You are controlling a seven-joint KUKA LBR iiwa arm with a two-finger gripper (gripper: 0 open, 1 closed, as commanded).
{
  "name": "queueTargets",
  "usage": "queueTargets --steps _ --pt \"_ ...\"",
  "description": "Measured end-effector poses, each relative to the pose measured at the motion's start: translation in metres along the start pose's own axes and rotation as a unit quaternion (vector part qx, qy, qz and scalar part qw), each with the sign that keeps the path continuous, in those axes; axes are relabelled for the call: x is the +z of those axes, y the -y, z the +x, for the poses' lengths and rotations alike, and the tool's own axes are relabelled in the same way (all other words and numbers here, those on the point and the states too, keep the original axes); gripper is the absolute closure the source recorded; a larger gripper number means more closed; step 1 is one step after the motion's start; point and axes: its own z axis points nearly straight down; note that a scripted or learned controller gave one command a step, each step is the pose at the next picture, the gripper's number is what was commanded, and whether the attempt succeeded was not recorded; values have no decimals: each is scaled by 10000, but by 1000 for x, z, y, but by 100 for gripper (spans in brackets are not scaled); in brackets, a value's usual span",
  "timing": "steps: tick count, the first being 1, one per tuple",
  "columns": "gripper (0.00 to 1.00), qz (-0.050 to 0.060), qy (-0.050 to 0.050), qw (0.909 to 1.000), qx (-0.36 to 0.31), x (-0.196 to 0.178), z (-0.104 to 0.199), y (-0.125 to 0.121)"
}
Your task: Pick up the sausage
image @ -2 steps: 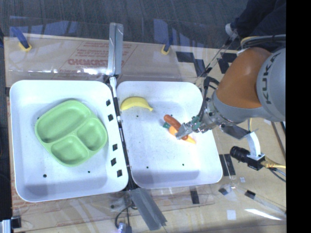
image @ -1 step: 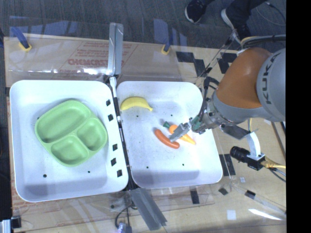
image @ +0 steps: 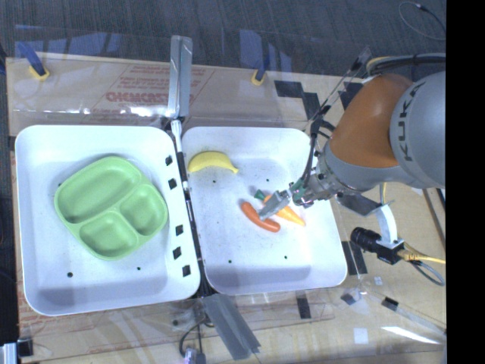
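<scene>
Even, fairly bright light from above fills the scene — the two white bins (image: 98, 279) read close to washed out, with only soft grey shading along their inner walls and faint shadows under the things in them. The clear sheeting on the bench (image: 136, 89) throws pale streaks of glare. Focus is moderate — fine detail is grainy, and small parts near the pincer (image: 274, 202) blur together.
</scene>
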Motion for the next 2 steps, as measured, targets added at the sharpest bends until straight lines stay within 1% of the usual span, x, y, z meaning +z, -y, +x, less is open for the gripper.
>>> queueTargets --steps 1,2 --pt "0 -8 6 9961 -884 113 44 -39" --pt "0 -15 10 9913 -1317 112 -20 -26"
